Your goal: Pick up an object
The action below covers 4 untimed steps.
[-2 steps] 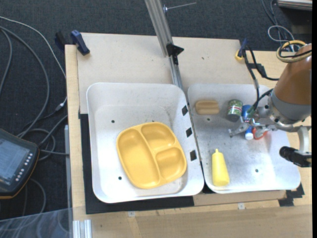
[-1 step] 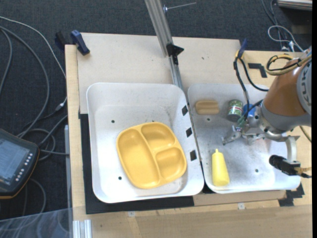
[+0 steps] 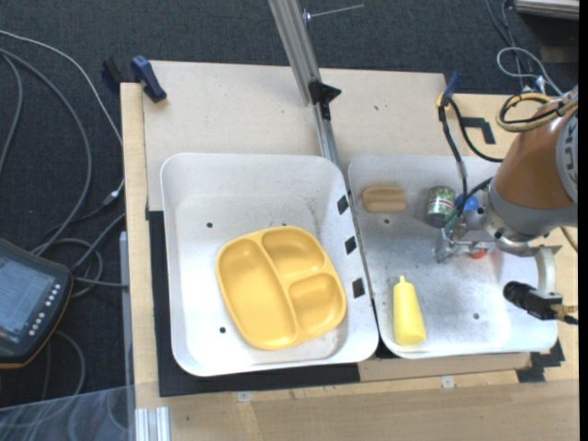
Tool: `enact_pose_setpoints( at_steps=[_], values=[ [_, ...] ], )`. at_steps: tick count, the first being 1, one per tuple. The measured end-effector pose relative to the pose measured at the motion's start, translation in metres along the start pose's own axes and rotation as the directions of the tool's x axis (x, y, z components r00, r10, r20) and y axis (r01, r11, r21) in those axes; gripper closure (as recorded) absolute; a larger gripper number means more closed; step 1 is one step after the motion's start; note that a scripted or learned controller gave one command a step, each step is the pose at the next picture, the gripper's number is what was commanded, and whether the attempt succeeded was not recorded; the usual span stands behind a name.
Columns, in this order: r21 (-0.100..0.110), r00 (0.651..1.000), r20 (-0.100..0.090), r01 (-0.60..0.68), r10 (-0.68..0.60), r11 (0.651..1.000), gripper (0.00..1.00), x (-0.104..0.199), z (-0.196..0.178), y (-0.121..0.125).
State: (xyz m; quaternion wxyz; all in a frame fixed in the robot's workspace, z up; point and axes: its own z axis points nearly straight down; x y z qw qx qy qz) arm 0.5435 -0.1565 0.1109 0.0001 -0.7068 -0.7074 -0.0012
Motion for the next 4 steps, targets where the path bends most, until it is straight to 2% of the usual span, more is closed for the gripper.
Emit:
enact_pose_setpoints(
  at_steps=[1, 2, 3, 4],
  values=[
    [-0.006, 1.0, 0.004, 0.0, 0.0, 1.0, 1.0, -0.006, -0.063, 0.001],
    [-0.005, 1.0, 0.003, 0.001, -0.001, 1.0, 1.0, -0.001, -0.109, 0.0],
    [-0.003, 1.0, 0.003, 0.001, -0.001, 1.0, 1.0, -0.001, -0.126, 0.001],
    [-0.001, 1.0, 0.001, 0.005, -0.005, 1.0, 1.0, 0.043, -0.126, 0.017]
  ],
)
